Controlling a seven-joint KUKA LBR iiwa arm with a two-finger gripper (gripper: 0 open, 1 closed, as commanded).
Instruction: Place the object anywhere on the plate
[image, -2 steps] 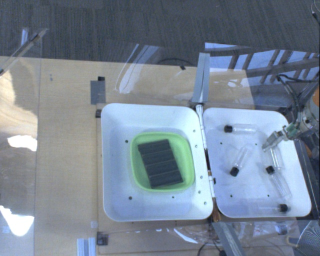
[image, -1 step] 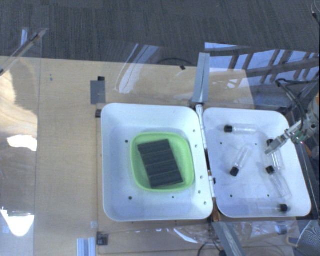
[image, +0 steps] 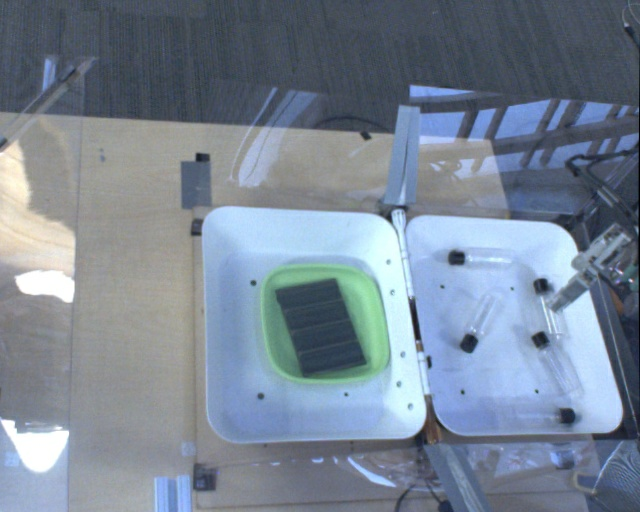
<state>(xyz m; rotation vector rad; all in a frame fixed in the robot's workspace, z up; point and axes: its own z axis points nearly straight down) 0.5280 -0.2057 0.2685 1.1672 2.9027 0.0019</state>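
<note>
A lime green plate (image: 275, 300) sits in the left bin (image: 225, 400), and a dark grey ridged block (image: 320, 327) lies on it. Several clear tubes with black caps lie scattered in the right bin (image: 440, 400): one near the back (image: 480, 259), one in the middle (image: 481, 318), one at the front (image: 535, 411). My gripper (image: 562, 296) reaches in over the right bin's right side, low, beside a black-capped tube (image: 543, 288) and just above another (image: 556, 362). Nothing can be seen held in it.
A grey metal post (image: 404, 160) stands behind the seam between the bins. A small dark bracket (image: 197, 182) sits on the wooden bench at the back left. Cables and frame parts crowd the far right.
</note>
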